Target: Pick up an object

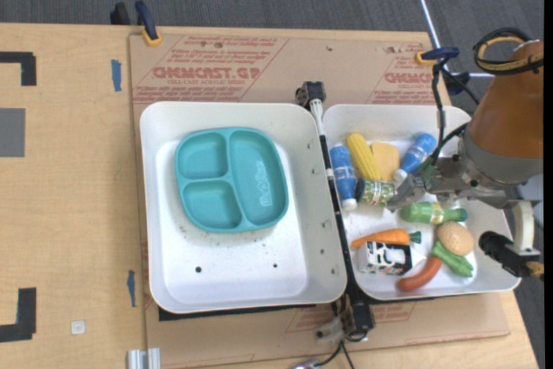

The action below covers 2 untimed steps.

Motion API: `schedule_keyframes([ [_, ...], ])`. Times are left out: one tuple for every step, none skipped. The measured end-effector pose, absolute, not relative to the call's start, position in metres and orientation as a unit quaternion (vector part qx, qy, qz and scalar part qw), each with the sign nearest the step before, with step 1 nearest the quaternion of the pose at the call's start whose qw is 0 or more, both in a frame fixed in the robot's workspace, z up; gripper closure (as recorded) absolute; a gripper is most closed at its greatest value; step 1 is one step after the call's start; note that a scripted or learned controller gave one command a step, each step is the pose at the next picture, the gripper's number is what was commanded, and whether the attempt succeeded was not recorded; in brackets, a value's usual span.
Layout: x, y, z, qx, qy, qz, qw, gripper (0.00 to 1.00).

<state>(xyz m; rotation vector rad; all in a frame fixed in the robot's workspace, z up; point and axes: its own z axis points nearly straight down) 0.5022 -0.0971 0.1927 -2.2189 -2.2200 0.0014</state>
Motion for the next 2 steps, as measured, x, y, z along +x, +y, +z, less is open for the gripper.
schedule_keyframes([
  [0.5894,-0.0951,0.1124,-0.684,-0.729,-0.0072,-0.010,0.00],
  [0.5827,-0.0946,0.1098,-0.669,-0.743,-0.0099,-0.013,0.00],
])
